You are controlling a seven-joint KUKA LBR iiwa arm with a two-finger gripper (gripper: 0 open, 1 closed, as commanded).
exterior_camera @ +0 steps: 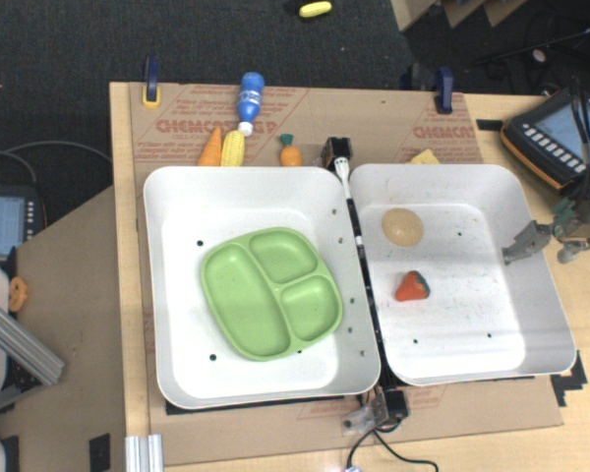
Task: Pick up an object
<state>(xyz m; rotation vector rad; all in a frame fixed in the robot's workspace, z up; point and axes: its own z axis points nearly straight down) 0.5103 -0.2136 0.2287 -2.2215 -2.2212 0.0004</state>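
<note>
At the right rim of the right bin point(541, 264), a small part of the robot shows. The gripper point(527, 243) appears as a slim grey metal finger, flat and tapering, with a paler sheen along its upper face, slanting over that bin's rim. Behind it, further from the bin, sits a darker, blocky grey-green body with small pale patches on it. Its details are too blurred to make out any screws, cables or markings.
</note>
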